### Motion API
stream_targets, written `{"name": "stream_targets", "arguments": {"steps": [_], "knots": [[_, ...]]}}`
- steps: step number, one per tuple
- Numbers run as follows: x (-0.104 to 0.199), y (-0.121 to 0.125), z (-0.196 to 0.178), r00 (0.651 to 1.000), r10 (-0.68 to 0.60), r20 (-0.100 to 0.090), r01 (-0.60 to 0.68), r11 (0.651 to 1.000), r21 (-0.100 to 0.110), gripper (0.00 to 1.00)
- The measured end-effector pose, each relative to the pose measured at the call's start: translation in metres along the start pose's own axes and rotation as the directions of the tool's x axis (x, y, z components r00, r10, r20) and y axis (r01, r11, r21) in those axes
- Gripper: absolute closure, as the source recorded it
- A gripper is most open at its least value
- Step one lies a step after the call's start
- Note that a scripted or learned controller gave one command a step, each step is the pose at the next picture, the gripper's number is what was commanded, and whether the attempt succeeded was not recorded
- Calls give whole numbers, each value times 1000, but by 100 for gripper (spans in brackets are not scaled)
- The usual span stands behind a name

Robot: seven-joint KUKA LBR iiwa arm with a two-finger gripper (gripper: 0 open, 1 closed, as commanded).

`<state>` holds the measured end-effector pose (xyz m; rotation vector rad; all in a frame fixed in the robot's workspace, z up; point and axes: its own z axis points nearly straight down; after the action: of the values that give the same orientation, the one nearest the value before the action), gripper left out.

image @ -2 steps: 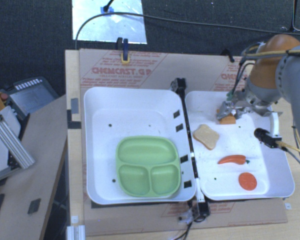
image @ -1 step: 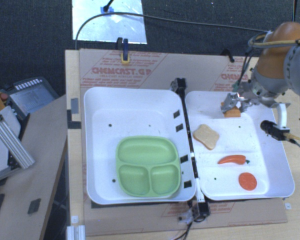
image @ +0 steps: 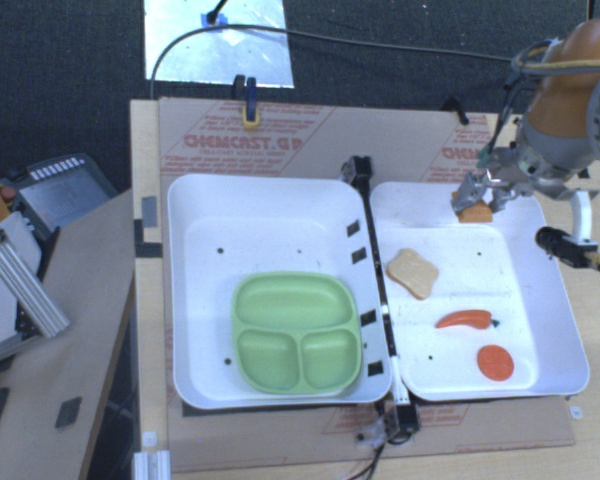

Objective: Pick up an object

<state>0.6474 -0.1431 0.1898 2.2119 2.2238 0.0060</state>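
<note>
Where legible: "CHEMCAST" backing sheet

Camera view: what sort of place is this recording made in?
Probably a robotics lab bench set up for grasping trials: two white bins clamped side by side on cardboard, toy food such as a bread slice, and a green divided plate.

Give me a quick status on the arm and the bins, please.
Hand at right bin's far edge, on a small orange piece. Bread slice, red chili, red disc untouched. Path clear.
</note>
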Motion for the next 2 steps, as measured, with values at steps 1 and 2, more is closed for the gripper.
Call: {"name": "stream_targets", "arguments": {"steps": [1, 2], "knots": [[0, 5, -65, 1000, -1, 1, 1, 1000, -2, 100], [60, 8, -53, 1000, -4, -3, 4, 1000, 4, 100]]}}
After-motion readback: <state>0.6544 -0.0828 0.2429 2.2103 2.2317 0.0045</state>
